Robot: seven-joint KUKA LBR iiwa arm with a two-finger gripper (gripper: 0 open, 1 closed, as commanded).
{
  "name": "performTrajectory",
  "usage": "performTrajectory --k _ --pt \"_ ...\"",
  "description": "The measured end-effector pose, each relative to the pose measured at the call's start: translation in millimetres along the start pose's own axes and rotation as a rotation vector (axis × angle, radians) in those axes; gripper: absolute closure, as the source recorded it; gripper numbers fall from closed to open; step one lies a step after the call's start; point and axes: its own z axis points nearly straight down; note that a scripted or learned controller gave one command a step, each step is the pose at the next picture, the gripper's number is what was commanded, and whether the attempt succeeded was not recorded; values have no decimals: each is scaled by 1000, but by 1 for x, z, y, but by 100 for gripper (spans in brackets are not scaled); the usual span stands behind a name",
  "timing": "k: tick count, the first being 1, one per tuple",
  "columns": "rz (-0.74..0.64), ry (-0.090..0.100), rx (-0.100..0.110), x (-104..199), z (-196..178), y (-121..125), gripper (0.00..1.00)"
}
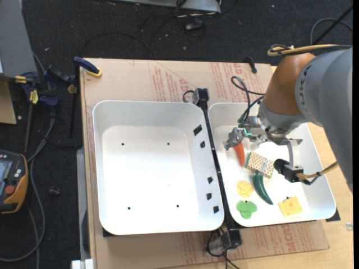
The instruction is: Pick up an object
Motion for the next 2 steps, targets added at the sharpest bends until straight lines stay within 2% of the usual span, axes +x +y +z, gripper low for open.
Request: performTrajectory --k 1,2 --pt "0 0 0 0 -10 0 100" --pt "0 0 0 0 -10 0 0"
